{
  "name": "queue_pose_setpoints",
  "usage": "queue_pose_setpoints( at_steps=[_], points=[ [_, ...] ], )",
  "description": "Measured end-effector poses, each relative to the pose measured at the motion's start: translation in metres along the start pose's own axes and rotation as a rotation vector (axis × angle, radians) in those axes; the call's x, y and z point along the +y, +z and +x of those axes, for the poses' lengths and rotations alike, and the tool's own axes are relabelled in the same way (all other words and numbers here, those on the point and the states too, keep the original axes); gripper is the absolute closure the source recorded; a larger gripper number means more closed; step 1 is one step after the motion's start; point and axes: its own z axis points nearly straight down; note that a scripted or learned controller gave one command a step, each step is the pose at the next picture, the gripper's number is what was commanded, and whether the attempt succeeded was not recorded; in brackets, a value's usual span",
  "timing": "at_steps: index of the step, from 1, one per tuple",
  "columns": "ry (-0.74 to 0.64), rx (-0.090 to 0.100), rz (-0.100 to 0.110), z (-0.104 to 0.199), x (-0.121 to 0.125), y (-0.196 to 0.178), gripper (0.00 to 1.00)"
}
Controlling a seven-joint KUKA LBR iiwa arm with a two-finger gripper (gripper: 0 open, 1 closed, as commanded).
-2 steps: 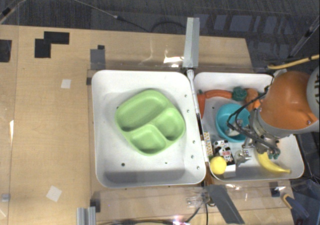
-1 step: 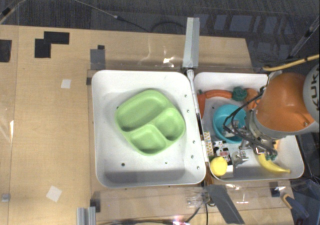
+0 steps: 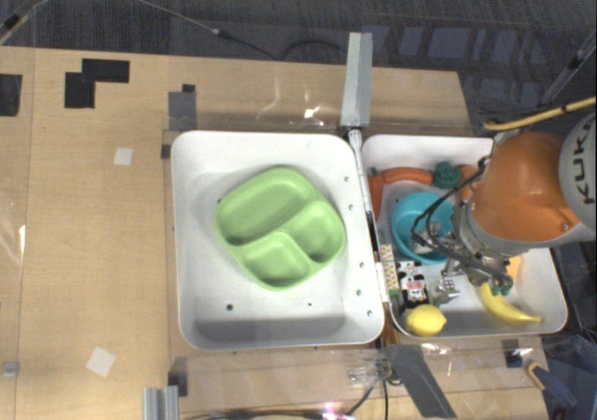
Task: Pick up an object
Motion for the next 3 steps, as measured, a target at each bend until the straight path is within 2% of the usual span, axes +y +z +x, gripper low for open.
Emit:
queue_pose_setpoints(
  at_steps=[1, 2, 3],
  points=[
    [0.066, 0.005, 0.004, -0.052, -0.003, 0.002, 0.0],
    [0.349, 0.014, 0.0, -0.084, -0.013, 0.004, 0.0],
    [0.385, 0.007, -0.005, -0.074, -0.01, 0.004, 0.0]
  ],
)
